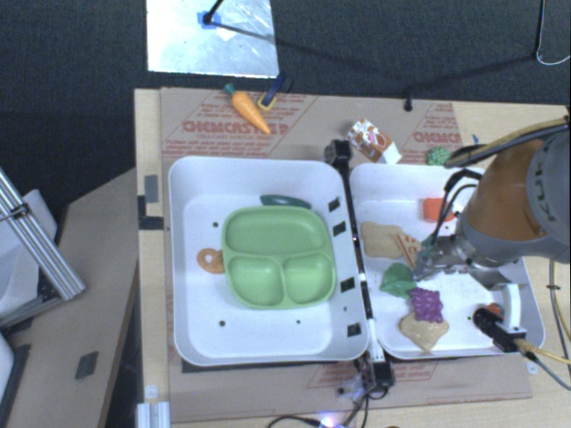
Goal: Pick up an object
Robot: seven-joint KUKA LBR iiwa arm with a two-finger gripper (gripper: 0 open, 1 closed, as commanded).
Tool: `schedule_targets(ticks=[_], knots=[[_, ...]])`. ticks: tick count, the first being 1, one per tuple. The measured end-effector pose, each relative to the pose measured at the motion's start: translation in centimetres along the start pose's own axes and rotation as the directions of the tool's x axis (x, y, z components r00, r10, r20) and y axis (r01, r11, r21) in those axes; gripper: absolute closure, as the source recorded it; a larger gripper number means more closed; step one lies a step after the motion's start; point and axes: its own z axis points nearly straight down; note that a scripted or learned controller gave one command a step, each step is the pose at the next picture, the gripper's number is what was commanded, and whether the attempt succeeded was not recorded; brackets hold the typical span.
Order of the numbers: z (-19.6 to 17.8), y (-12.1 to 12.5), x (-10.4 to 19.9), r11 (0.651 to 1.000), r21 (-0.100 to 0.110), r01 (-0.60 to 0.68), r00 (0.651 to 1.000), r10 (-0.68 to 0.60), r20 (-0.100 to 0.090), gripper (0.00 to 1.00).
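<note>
**Inventory, top cam, bench w/ 2 white bins**

1. Arm [510, 210]: grey w/ orange band, comes in from the right and is bent low over the right bin [393, 178].
2. Gripper [428, 262]: tip is down inside the right bin, near its middle, slightly twd the left wall. Open or closed: can't tell, as the wrist body hides the tip from this angle. No item is seen clamped in it. The tip is just above and right of item 3 and just beside the lower right corner of item 4. Can't tell whether it touches either.
3. Green leafy piece [397, 280]: right bin, flat on the floor, closest item to the gripper.
4. Tan flat slice [382, 238]: right bin, upper left, lying flat.
5. Orange block [433, 208]: right bin, far side, apart from the gripper and partly behind the arm's cabling.
6. Purple grape bunch [426, 304]: right bin, below the gripper, touching item 7.
7. Tan cookie-like piece [423, 331]: right bin, by the near wall.
8. Left bin [192, 205]: holds items 9–11.
9. Green 3-compartment plate [277, 255]: centre of the left bin.
10. Small tan ring [211, 259]: on the bin floor, touching the plate's left rim.
11. Dark teal item [287, 201]: behind the plate's far rim, mostly hidden.
12. Outside the bins, on the board: carrot [251, 112], snack packet [370, 140] and small green item [437, 156].
13. Foil sheet [214, 25]: on the dark floor beyond the bench.
</note>
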Motion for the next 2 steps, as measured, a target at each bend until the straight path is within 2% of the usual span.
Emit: schedule_targets(ticks=[1, 2], knots=[[-6.3, 0.5, -0.2, 1.000, 0.000, 0.003, 1.000, -0.003, 0.003, 1.00], [-10.7, 0.5, 0.2, 1.000, 0.000, 0.003, 1.000, -0.003, 0.002, 1.00]])
